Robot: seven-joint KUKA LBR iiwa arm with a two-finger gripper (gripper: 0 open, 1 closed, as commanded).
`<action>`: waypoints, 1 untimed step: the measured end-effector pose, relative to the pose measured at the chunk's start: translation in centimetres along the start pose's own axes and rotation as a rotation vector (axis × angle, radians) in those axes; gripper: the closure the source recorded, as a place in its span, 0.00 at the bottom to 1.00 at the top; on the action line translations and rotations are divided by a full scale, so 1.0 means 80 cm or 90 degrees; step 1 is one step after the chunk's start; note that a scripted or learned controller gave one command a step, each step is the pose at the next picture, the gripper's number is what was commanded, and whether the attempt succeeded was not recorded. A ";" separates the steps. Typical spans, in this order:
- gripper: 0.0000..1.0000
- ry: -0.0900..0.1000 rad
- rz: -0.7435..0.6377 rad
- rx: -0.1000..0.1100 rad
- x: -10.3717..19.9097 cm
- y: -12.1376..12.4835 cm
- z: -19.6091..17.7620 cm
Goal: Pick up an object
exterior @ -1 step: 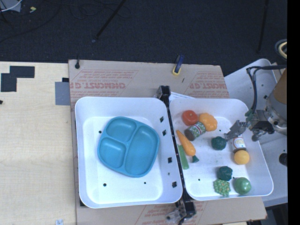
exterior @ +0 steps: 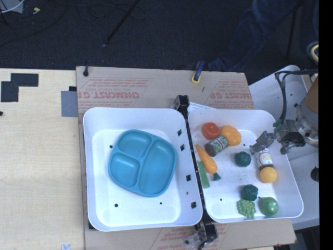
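Observation:
My gripper (exterior: 276, 141) hangs over the right side of the right bin (exterior: 291, 212), and its fingers look spread apart with nothing between them. Just below its left finger (exterior: 261, 141) lies a small bottle with a red label (exterior: 264, 157), and a yellow lemon (exterior: 268, 175) touches the bottle's lower end. Further left in the same bin are a red tomato (exterior: 210, 130), an orange (exterior: 231, 135), a brown jar with a green label (exterior: 217, 146), a carrot (exterior: 206, 159) and a dark teal ball (exterior: 242, 159).
A dark green vegetable (exterior: 249, 192), a pale green bunch (exterior: 246, 208) and a green lime (exterior: 268, 206) sit at the right bin's front. The left bin (exterior: 96, 212) holds a blue divided plate (exterior: 142, 162). A black divider (exterior: 190, 155) runs between the bins.

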State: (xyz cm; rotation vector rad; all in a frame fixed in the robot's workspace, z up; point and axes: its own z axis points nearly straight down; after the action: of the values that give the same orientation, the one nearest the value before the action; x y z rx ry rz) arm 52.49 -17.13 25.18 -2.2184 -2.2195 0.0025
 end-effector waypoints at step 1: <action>0.00 0.001 -0.001 0.002 0.009 0.011 0.067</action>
State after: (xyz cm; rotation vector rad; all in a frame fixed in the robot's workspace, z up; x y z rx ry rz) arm 53.37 -16.43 19.80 -2.2148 -2.2188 0.0050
